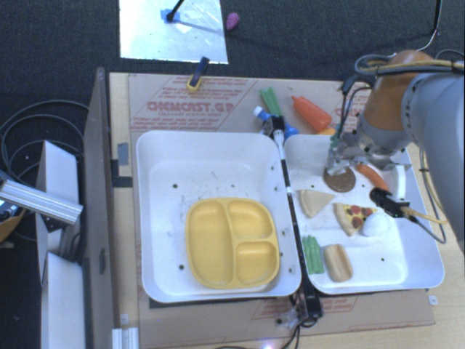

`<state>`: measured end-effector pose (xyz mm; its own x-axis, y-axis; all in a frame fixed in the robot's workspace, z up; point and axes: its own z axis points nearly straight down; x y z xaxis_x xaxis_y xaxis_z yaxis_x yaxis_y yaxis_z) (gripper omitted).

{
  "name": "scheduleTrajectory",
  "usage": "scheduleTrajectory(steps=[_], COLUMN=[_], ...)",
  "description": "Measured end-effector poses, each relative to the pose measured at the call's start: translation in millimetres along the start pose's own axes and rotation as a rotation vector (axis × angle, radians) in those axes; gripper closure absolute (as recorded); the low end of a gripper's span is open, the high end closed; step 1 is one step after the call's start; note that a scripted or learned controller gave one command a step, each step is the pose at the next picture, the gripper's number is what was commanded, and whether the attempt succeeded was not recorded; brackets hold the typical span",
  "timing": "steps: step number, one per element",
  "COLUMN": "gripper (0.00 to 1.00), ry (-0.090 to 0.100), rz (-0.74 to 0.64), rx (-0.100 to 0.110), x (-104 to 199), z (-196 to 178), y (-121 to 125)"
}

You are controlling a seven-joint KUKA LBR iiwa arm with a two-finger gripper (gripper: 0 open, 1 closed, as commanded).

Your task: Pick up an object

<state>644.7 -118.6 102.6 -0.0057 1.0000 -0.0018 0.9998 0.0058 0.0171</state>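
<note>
two white bins (218, 151) sit on a cardboard-covered bench (182, 97) over dark carpet (58, 35); gripper (338, 167) state unclear.

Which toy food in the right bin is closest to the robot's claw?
The round brown cookie-like disc, right under the gripper. The pale cheese wedge, pizza slice and tan bread roll lie farther toward the bin's front.

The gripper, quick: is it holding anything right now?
Gripper: low in the right bin, right above a brown round piece; whether it grips anything cannot be told from this view.
</note>
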Motion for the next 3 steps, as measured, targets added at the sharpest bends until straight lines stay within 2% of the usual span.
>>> scheduleTrajectory(steps=[1, 2, 3], gripper=[1.0, 0.0, 0.0], ry=[0.0, 0.001, -0.001], rz=[0.001, 0.002, 0.005], rx=[0.001, 0.014, 0.013], x=[9.3, 9.3, -23.0], z=[-145.5, -135.7, -74.9], y=[-30.8, -32.4, 4.9])
